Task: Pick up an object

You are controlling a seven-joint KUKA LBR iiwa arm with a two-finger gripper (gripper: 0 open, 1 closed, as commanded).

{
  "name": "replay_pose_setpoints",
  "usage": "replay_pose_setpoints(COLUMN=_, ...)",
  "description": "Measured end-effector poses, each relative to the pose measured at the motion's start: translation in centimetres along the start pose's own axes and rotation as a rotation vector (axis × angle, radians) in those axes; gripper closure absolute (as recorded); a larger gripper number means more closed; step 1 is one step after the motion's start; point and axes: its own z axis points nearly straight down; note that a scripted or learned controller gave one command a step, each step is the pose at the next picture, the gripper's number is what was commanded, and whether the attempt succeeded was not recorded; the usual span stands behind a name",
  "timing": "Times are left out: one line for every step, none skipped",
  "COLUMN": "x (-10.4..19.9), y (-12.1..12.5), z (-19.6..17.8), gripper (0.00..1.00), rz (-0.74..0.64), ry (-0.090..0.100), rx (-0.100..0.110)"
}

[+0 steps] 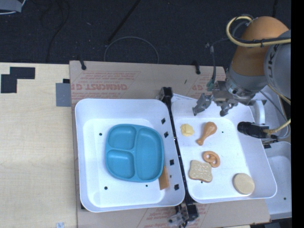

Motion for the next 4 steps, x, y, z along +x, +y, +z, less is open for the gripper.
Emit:
replay_pose_setpoints(x=0.0, y=0.2, z=-0.8, gripper=0.00, rz=-0.001, ry=-0.001, rx=-0.013)
replay_pose_setpoints(x=0.5, y=-0.3, z=3.8, gripper=0.00, rz=0.001, ry=-0.001, rx=-0.009)
replay_pose_setpoints(x=-0.1, y=-0.3, z=10.0, gripper=0.00, rz=0.000, ry=-0.001, rx=-0.008)
replay_pose_setpoints(x=0.1, y=-0.4, z=13.7, gripper=0.00, rz=0.001, ry=-0.001, rx=-0.010)
